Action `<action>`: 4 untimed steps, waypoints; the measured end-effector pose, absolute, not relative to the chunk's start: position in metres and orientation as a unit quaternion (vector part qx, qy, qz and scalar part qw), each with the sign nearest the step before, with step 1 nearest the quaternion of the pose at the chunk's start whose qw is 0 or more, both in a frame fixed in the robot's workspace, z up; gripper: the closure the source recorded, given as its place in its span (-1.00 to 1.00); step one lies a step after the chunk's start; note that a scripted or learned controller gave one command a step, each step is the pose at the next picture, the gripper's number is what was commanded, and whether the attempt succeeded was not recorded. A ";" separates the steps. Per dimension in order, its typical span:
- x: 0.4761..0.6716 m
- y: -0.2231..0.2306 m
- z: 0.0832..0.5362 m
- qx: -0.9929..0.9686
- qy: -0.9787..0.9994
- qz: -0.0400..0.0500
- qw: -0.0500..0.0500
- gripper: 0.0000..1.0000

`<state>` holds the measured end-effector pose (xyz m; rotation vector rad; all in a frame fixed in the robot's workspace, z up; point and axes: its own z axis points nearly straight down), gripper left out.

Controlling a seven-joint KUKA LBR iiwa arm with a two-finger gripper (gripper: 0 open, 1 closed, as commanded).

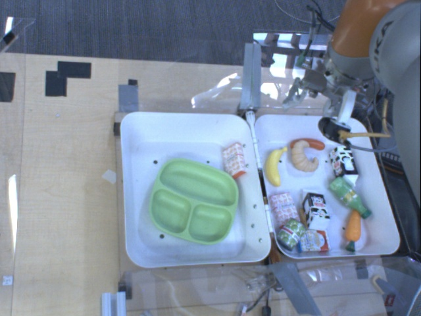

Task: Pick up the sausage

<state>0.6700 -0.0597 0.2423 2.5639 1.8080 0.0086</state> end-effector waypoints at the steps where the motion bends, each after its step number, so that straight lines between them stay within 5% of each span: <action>1: 0.635 -0.112 0.096 0.823 0.568 0.002 0.002 -1.00; 2: 0.670 -0.156 0.087 0.860 0.510 -0.001 -0.013 -1.00; 3: 0.675 -0.158 0.100 0.859 0.512 0.005 -0.001 1.00; 4: 0.672 -0.186 0.105 0.871 0.490 0.004 0.000 1.00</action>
